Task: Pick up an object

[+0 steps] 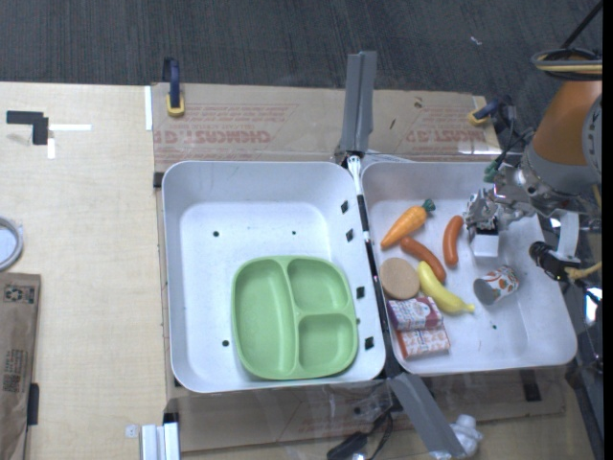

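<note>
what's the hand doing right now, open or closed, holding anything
Hand: cannot be told; it sits over the right bin, above the cup, beside the sausage.

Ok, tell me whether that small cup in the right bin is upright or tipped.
Tipped. The cup lies on its side on the right bin's floor, its open mouth facing the lower left.

We see a pale wooden surface (77, 218) under even light, brown cardboard (259, 123) clamped along its back edge, and dark grey carpet floor (239, 17) beyond.
</note>
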Controlling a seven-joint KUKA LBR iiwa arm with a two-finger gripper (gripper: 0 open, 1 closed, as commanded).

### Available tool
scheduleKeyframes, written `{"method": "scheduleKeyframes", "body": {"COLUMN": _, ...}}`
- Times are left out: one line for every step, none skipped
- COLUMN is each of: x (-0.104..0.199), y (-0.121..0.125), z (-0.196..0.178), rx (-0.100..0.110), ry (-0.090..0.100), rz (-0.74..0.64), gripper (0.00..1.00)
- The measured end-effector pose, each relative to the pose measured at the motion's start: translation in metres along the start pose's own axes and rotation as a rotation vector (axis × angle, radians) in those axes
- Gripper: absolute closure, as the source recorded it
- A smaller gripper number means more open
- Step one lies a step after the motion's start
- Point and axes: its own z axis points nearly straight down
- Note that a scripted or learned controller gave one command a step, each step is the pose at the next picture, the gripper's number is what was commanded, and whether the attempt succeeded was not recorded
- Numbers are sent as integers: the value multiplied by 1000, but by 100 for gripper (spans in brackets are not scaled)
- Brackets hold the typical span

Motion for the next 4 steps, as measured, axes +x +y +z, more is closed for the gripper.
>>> {"method": "scheduleKeyframes", "body": {"x": 20, "y": 5, "z": -99, "rx": 6, "ry": -1, "rz": -78, "gripper": 100}}
{"method": "scheduleKeyframes", "body": {"x": 7, "y": 6, "z": -199, "rx": 7, "ry": -2, "rz": 117, "gripper": 100}}
{"method": "scheduleKeyframes", "body": {"x": 8, "y": 6, "z": -199, "rx": 7, "ry": -2, "rz": 117, "gripper": 0}}
{"method": "scheduleKeyframes", "body": {"x": 15, "y": -41, "z": -87, "rx": 8, "ry": 0, "rz": 11, "gripper": 0}}
